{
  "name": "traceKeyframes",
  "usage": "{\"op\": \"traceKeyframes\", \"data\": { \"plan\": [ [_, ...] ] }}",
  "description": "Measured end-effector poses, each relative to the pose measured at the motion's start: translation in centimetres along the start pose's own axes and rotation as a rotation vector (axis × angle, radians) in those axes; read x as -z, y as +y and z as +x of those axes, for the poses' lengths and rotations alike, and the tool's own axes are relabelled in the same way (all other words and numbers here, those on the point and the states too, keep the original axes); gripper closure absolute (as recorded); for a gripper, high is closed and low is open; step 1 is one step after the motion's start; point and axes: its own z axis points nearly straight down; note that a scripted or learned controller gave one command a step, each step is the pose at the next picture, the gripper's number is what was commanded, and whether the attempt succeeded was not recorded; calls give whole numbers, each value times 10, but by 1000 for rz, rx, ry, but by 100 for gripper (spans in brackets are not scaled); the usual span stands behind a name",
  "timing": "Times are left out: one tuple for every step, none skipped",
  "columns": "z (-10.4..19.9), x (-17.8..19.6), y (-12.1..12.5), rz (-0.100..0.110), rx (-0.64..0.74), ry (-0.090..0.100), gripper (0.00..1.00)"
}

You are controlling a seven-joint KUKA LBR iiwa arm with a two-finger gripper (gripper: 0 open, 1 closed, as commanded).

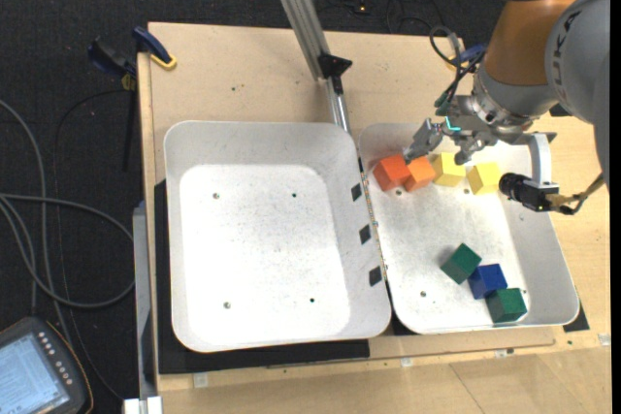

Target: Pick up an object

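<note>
The likeliest target is the cluster at the far end of the right-hand shallow white bin (pixel 543 247): an orange block (pixel 392 173) touching a second, duller orange block (pixel 420 174), then a yellow block (pixel 449 170) and another yellow block (pixel 482 177) just beside them in a rough row. All four lie on the bin floor; none is lifted. The two-finger gripper (pixel 443 143) hangs directly over this row, above the seam between the duller orange block and the first yellow one. Its fingers (pixel 423 142) look spread, one dark tip towards the orange side and the other towards the yellow side, with nothing between them.

Nearer the camera in the same bin sit a green cube (pixel 461 263), a blue cube (pixel 488 277) touching it, and a darker green cube (pixel 506 304) against the blue one, well apart from the gripper. The left-hand white bin (pixel 194 150) lies alongside on the wooden table (pixel 243 73). The grey arm with its orange band (pixel 529 24) reaches in from the right.

The step in hand appears to be the approach, just before the descent. Next, the fingers need to straddle a single block; with the blocks packed so tightly, a tip may land on a neighbour or push the row aside instead of closing cleanly.
</note>
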Motion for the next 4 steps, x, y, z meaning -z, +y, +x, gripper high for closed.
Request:
{"op": "traceKeyframes", "data": {
  "plan": [
    [0,3,1,-5,0,-1,0],
    [6,-59,-4,1,-1,-1,0],
    [7,-102,-3,-4,-2,0,0],
    [6,-90,-2,-7,-2,0,100]
  ]
}}
